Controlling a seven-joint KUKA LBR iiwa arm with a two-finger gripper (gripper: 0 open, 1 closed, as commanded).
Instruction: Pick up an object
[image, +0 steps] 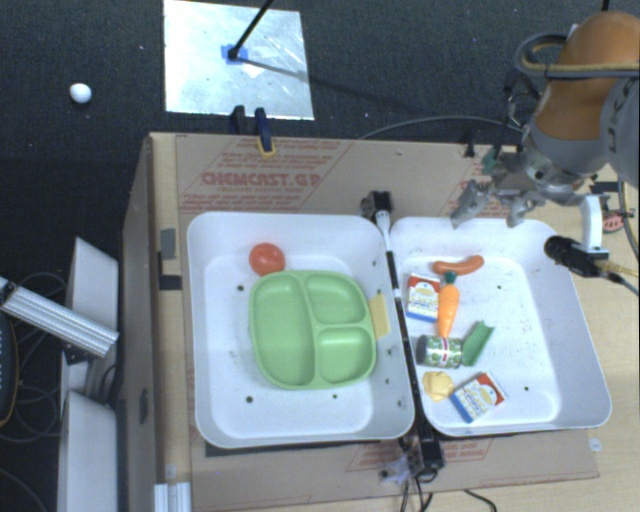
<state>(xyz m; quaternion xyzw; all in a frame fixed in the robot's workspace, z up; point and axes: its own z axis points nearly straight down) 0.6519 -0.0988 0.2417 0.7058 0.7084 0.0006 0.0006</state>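
Loose items, right bin: seven pieces, all lying flat below and left of the gripper (494, 207).
Sausage (458, 266), red-orange, nearest the gripper; carrot (448, 308), orange, pointing away from it; small carton (423, 297) touching the carrot's left; green can (439, 351) on its side; green block (477, 342) tilted beside the can; yellow piece (437, 383); blue-red carton (476, 396), farthest from the gripper.

Your arm (590, 70) reached in from the right at the top of the view, its orange band uppermost and the grey wrist below it; your gripper (493, 208) hung low off the wrist, pointing down and to the left; its two fingers (468, 207) stood spread apart, with nothing between them.
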